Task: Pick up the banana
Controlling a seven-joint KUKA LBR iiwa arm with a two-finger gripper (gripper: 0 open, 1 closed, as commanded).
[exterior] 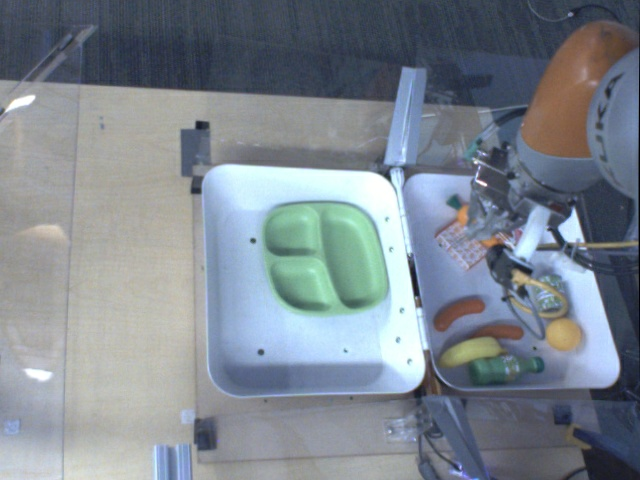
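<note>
The banana [470, 350] lies near the front edge of the right bin [598, 376], touching a green bottle [506, 369], with two sausages [459, 313] just behind. It looks light, smooth and curved, best pinched across its middle. The tool [497, 230] hangs over the bin's back half; whether it is parted I cannot tell. The pale wooden desk [110, 268] also carries a left bin [230, 368] holding a green tray [326, 256].

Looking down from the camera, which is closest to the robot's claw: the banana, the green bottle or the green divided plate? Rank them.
From the gripper:
1. Banana, near edge of the right bin.
2. Green bottle, just beyond the banana; nearly a tie.
3. Green divided plate, in the left bin, clearly farthest.
</note>
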